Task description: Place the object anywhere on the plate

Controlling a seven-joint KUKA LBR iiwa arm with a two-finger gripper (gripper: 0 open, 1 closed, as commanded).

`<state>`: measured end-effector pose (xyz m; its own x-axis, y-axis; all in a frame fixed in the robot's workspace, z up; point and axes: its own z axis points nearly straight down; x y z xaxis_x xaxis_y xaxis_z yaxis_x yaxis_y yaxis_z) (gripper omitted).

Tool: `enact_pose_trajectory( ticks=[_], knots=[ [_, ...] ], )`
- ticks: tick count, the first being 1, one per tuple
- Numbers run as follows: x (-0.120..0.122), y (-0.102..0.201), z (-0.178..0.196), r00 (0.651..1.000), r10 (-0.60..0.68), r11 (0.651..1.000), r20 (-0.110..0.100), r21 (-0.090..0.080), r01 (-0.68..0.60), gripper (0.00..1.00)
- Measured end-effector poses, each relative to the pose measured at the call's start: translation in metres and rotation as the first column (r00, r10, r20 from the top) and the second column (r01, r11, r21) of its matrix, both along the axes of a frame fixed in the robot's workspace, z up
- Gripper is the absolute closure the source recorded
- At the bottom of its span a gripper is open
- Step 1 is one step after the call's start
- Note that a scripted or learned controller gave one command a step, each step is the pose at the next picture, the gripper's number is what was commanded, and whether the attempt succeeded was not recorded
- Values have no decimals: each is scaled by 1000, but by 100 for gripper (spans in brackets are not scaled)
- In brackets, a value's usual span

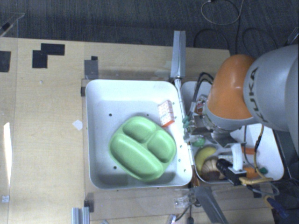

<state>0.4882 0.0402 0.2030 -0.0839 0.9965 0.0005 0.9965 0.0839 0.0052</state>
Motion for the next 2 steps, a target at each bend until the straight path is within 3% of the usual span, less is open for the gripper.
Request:
enact_pose_trajectory(
  ticks=[1, 2],
  knots=[
    [-1, 72, -20, 979, 204, 979, -3, 0, -204, 100],
    [-1, 98, 21, 981, 193, 981, 0, 0, -193, 100]
  ],
)
